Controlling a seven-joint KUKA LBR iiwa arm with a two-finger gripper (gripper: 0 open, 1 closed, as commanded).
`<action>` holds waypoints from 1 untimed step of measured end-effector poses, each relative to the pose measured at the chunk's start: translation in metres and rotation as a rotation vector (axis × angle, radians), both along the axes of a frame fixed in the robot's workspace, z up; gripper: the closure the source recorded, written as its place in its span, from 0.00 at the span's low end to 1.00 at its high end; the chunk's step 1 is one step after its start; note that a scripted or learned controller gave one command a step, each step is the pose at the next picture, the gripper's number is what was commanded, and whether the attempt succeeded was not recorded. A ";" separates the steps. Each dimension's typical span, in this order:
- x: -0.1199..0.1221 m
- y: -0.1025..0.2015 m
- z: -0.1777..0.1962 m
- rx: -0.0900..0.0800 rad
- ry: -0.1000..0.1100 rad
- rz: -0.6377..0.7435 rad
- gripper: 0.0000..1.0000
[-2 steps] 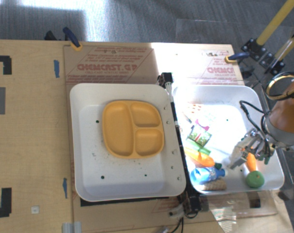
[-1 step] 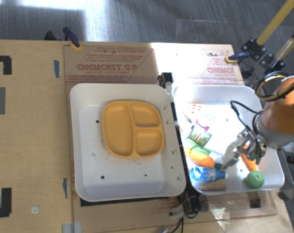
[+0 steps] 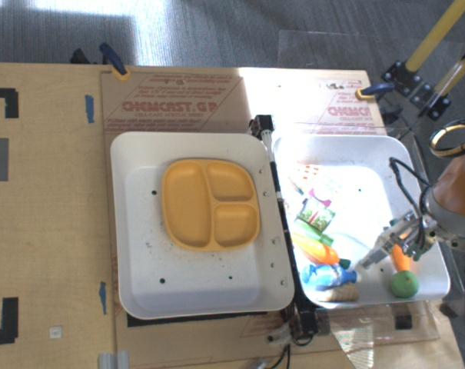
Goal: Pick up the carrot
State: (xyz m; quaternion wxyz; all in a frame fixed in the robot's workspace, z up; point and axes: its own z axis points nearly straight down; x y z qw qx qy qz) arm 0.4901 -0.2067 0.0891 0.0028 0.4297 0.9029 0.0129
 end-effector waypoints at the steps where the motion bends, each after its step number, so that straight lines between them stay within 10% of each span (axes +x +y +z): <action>1: 0.003 -0.005 0.013 -0.015 -0.012 -0.002 1.00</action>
